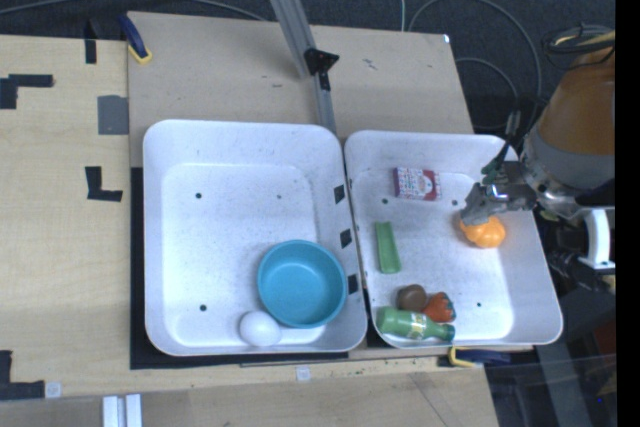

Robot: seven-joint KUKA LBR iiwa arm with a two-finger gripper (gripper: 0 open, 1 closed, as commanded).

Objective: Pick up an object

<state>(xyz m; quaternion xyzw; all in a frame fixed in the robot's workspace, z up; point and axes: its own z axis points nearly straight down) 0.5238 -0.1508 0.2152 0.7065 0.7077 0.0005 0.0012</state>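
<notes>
My gripper reaches into the right bin from the right, low over its right side. An orange fruit lies right below the fingertips, touching or nearly touching them. Further left in this bin are a small red and white packet and a green block. Near the bin's front lie a brown ball, a small red-orange piece and a green bottle.
The left bin holds a blue bowl and a white ball at its front. A grey pole slants down from the top to the gap between the bins. Cables run behind the bench.
</notes>
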